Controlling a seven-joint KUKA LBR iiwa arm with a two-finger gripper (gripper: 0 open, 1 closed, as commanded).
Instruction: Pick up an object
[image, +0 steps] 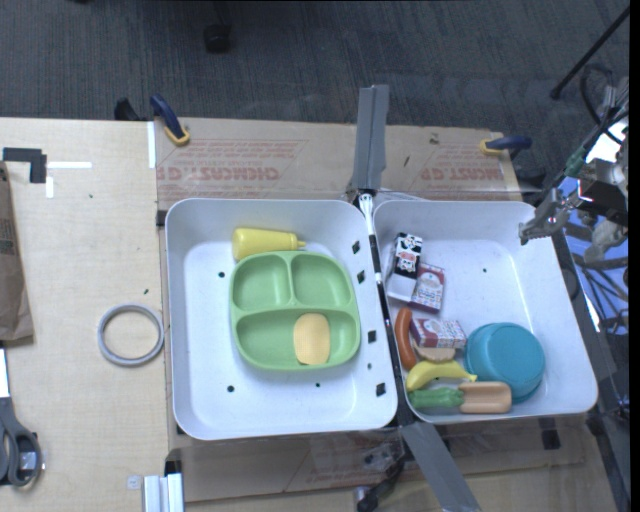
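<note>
Toy food (462, 397) fills the right bin (560, 300); end effector (548, 215) above its rim, grip state unclear.

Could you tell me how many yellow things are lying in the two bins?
3. A yellow bottle lies in the left bin behind the green tray; a yellow oval piece rests in that tray's front compartment; a banana lies in the right bin. Others may be hidden.

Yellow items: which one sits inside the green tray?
The pale yellow oval piece, lying in the green tray's large front compartment. The yellow bottle lies behind the tray; the banana is in the right bin.
</note>
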